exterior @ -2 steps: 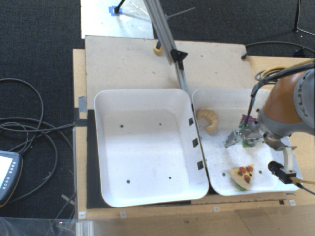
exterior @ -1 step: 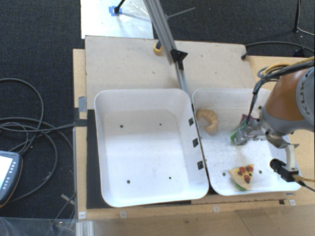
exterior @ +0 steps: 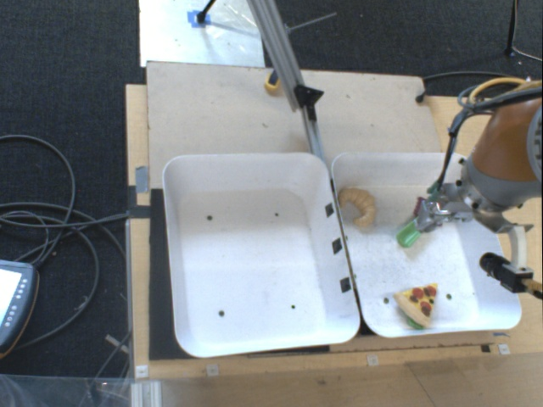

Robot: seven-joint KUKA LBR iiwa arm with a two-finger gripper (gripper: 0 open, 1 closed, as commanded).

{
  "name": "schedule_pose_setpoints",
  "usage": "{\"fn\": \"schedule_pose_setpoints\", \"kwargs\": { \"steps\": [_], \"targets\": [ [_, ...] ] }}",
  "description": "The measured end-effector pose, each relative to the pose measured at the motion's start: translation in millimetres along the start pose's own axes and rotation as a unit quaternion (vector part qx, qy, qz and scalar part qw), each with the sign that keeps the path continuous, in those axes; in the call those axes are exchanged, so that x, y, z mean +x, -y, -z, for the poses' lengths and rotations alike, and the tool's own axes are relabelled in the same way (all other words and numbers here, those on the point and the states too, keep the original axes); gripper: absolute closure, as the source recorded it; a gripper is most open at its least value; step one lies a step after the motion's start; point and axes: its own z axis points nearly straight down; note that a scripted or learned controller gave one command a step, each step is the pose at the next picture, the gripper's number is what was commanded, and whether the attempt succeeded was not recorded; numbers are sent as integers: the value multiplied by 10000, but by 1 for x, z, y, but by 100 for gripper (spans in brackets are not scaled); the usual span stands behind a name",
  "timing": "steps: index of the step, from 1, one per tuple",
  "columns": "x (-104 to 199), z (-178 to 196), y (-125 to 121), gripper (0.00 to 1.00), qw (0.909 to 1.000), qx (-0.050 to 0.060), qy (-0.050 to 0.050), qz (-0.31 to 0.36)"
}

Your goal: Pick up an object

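The right bin (exterior: 475,308) holds three objects. A small green object (exterior: 408,236) is near its middle, a tan croissant-shaped piece (exterior: 360,205) lies by the bin's left wall, and a toy pizza slice (exterior: 418,303) rests near the front. My gripper (exterior: 423,220) reaches in from the right. Its tip is directly against the upper right end of the green object and partly covers it. I cannot make out whether the green object is gripped or only touched.
The left bin (exterior: 182,227) stands beside the right one, and the two share a raised divider (exterior: 337,246). A slanted metal pole (exterior: 284,49) crosses the back of the bench. Cables (exterior: 51,219) and a tablet (exterior: 13,299) lie on the floor at the left.
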Motion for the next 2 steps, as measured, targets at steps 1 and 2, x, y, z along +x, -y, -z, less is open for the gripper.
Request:
{"fn": "schedule_pose_setpoints", "kwargs": {
  "steps": [1, 2],
  "targets": [
    [-1, 49, -2, 100, 10000, 2, 0, -3],
    [59, 56, -23, 100, 10000, 21, -21, 27]
  ]
}}
